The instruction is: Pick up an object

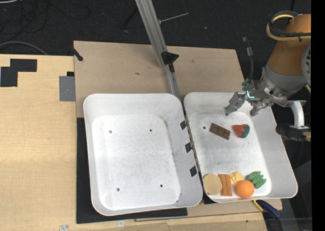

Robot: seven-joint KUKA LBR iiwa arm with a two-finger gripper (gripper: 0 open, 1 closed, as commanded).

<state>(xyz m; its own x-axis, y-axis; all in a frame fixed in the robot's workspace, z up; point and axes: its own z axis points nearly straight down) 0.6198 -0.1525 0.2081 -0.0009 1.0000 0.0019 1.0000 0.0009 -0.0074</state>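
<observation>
Nearest, along the right bin's point(284, 174) front edge, sit an orange point(245, 189), green toy point(257, 178) and bread-like pieces point(219, 184); further back lie a brown bar point(220, 131) and a strawberry point(241, 130). Nothing is picked yet: the gripper point(246, 104) hovers above them, fingers apart and empty. Beyond, the wooden counter point(122, 67) meets a dark floor with cables.
</observation>
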